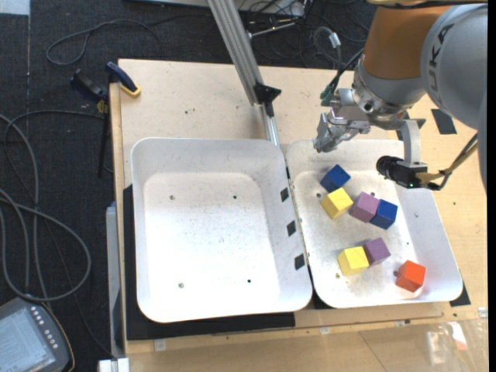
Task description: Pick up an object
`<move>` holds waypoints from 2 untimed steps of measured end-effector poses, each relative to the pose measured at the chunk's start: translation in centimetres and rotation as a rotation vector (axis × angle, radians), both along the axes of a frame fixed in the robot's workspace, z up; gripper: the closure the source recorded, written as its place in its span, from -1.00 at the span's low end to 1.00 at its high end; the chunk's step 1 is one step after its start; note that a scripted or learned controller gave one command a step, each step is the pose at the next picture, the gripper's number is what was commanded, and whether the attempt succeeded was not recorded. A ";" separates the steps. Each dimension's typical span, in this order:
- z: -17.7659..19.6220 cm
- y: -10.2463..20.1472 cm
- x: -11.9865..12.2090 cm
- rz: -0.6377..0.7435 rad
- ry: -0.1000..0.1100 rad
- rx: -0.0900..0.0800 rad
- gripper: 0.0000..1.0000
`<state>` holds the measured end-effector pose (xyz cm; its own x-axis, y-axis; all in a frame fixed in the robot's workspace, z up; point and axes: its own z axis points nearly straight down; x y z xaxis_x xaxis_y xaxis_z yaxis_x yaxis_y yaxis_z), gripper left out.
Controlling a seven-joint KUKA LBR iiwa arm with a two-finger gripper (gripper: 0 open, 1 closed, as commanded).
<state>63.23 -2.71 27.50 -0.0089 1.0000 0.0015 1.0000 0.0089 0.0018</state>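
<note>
Sitting nearest the camera in the right-hand shallow white plastic bin [434, 231] is a small orange wooden cube [411, 275], close to the bin's front corner and apart from the others. Just behind it a yellow cube [353, 259] and a purple cube [377, 249] touch side by side. Farther back lies a cluster of four: a second yellow cube [338, 202], a second purple cube [366, 206] and a dark blue cube [385, 213] in a row, with another blue cube [335, 178] behind them, just beside the yellow one. All the blocks look matte and sharp-edged, several turned at angles. The left-hand white bin [155, 208] has a smooth, rounded rim and a floor speckled with dark flecks. Both bins rest on a pale wooden bench top [194, 91], which stands over dark carpet strewn with black cables. Beyond the cubes, the grey metal two-finger gripper [324, 142] hangs over the back edge of the right bin, above the blue cube and touching nothing; whether it is apart or together cannot be told. Above it rises the arm's orange band [395, 37].
</note>
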 end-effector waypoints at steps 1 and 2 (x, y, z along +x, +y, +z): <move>-1.5 5.4 -0.2 -0.001 0.004 0.000 1.00; -3.5 10.1 1.2 -0.002 0.002 -0.001 1.00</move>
